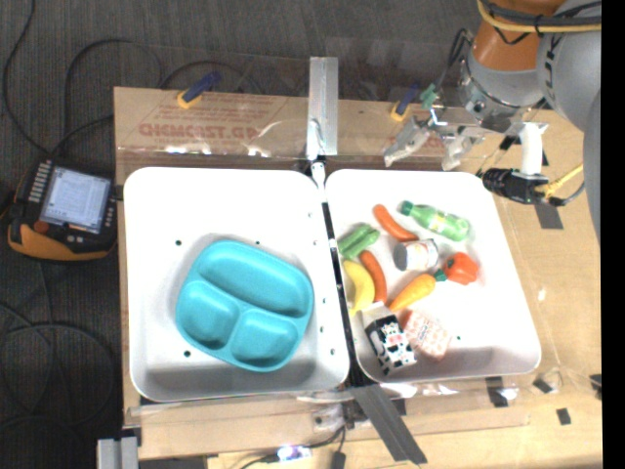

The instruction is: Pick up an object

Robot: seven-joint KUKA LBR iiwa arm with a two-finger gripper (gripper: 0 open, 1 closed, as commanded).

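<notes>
The right bin (pixel 508 291) serves as the landmark. At its near edge lie a black-and-white carton (pixel 388 343) and, just beside it toward the bin's right, a pink speckled packet (pixel 427 333). Farther in, an orange carrot (pixel 417 288) lies slanted at the middle, with a yellow banana (pixel 359 282) and a red-orange sausage (pixel 373 272) toward the bin's left wall. A small grey can (pixel 416 254) sits at the centre, an orange-red pepper (pixel 463 268) to its right, and a green pepper (pixel 357 237) by the left wall. Toward the far wall lie another orange sausage (pixel 395 222) and a green bottle (pixel 436 220).

Left of this bin, touching along the shared edge, the left bin (pixel 156 203) holds a turquoise divided plate (pixel 244 303).

Beyond the right bin's far rim, above the brown desk (pixel 225 115), hangs the gripper (pixel 433 149); its fingers are spread apart, pinching nothing, well apart from every object.
</notes>
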